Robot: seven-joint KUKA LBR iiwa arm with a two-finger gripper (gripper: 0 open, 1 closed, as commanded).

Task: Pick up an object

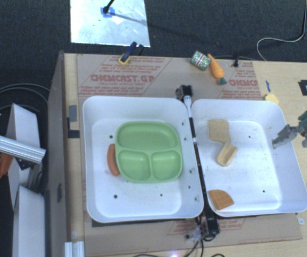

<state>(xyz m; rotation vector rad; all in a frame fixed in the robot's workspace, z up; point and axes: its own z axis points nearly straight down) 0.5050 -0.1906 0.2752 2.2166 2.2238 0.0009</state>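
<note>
The right bin holds three food pieces. A tan square slice lies near its upper left, a pale bread chunk sits just below it, and an orange-brown half-round piece lies by the front wall. In the left bin a green divided plate lies flat, with an orange sausage against its left side. My gripper hangs over the right bin's right rim, well to the right of the bread chunk, with nothing seen in it.
Behind the bins on the cardboard lie a small green can, a toy carrot and a yellow clip. A black divider runs between the bins. Cables and boxes crowd the left side off the bench.
</note>
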